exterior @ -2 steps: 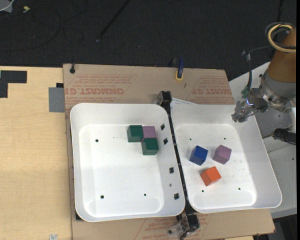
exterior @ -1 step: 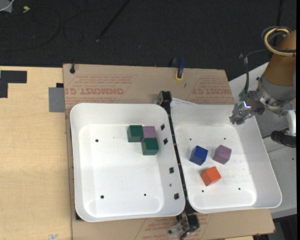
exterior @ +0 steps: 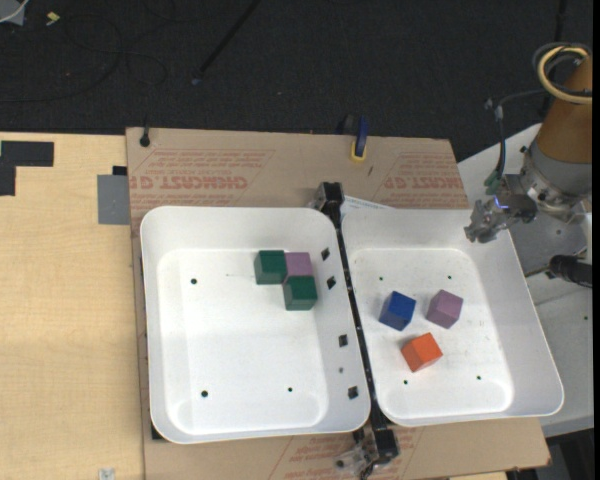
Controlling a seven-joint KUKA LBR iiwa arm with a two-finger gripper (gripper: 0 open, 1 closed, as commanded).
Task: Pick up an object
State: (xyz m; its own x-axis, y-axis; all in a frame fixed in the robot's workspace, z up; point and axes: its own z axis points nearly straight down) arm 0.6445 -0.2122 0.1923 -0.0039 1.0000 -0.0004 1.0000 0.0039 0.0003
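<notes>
Surface (exterior: 50, 318) was pale wood on the left w/ dark patches near its top edge; a cardboard sheet (exterior: 280, 168) lay under both bins.

Left bin (exterior: 170, 408) held 3 cubes clustered in its upper middle: a dark green cube (exterior: 270, 266), a mauve cube (exterior: 299, 263) touching its right side, and a 2nd green cube (exterior: 300, 293) just below the mauve one, touching it. Rest of that bin floor showed a few small dark dots.

A row of black clips (exterior: 342, 340) ran down the seam btwn the bins, w/ a blue-and-yellow clamp (exterior: 359, 140) at the cardboard's top edge.

Right bin (exterior: 520, 408) held 3 more cubes near its middle: a blue cube (exterior: 397, 310), an orange cube (exterior: 421, 351) below and just right of it, and a purple cube (exterior: 444, 308) to the right of the blue, near but apart. None of the cubes was lifted; all sat on bin floors.

Arm (exterior: 565, 138) sat at the far right, above the right bin's upper right corner, orange band visible. Pincer (exterior: 485, 223) hung over the bin's top right rim, well apart from the cubes, nothing seen in it. How far open it was: can't tell, too small and dark.
</notes>
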